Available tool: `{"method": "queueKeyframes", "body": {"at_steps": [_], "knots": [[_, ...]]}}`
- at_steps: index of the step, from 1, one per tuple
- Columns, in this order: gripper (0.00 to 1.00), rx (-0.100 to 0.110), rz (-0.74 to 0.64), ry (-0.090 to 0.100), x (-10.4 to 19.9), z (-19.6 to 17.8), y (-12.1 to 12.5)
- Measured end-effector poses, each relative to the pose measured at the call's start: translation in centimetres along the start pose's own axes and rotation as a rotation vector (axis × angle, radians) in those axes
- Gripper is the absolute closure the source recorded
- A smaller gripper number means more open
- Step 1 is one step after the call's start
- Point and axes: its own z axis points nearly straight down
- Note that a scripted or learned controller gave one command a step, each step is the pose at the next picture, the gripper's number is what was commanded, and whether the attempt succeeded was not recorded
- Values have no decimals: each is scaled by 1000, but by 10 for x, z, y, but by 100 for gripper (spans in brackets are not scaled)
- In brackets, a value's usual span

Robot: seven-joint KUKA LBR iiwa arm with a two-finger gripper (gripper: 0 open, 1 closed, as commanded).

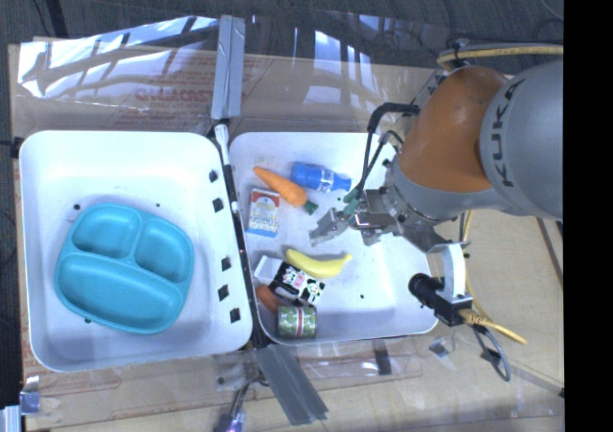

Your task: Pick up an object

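Note:
In the right bin [383,320] lie an orange carrot [279,185], a blue bottle [321,177], a small white and orange carton [264,211], a yellow banana [318,262], a black and white packet [296,284] and a green can [297,322]. My gripper [329,225] hangs over the middle of this bin, just above the banana and below the blue bottle. Its fingers look spread, with nothing between them. The grey arm with its orange band [450,128] reaches in from the right and covers the bin's right part.
The left bin [38,325] holds a turquoise divided plate [124,265]. A small orange piece [265,296] peeks out beside the packet. Clear plastic sheeting covers the bench behind the bins. Cables and a black fitting [436,294] hang by the right bin's front corner.

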Motion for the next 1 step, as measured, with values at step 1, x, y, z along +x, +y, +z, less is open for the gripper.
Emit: {"method": "queueKeyframes", "body": {"at_steps": [1], "knots": [[0,-6,-116,-1,11,95,-16]]}}
